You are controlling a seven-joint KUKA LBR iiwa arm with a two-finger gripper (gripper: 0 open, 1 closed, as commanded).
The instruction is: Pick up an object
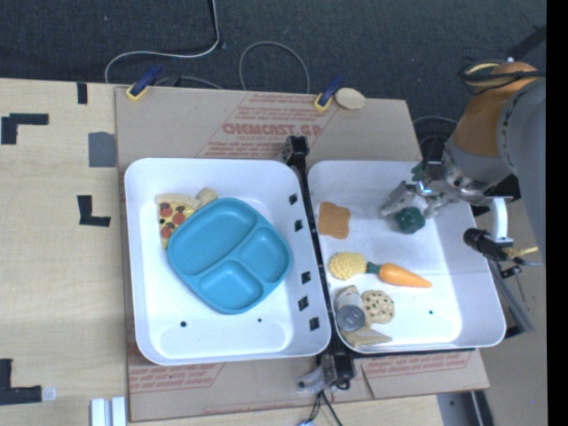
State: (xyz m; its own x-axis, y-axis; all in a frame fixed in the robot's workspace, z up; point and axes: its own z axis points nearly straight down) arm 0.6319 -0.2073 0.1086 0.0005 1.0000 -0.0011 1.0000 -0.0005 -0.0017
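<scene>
Dark green round object (410, 220) sits in the right bin (444, 327), upper right area, at the tip of the gripper (404, 207). Jaw state: cannot tell; green object touches or overlaps the tip, grasp unconfirmed. Risk: a round shape may roll or squirt out if pinched off-centre. Carrot (405, 276), corn (348, 264) and bread slice (334, 220) lie apart, unlikely to interfere.

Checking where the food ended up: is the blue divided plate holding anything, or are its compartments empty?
Empty. The blue divided plate shows bare blue in all its compartments; the pizza slice lies beside its upper left edge, partly tucked under.
</scene>
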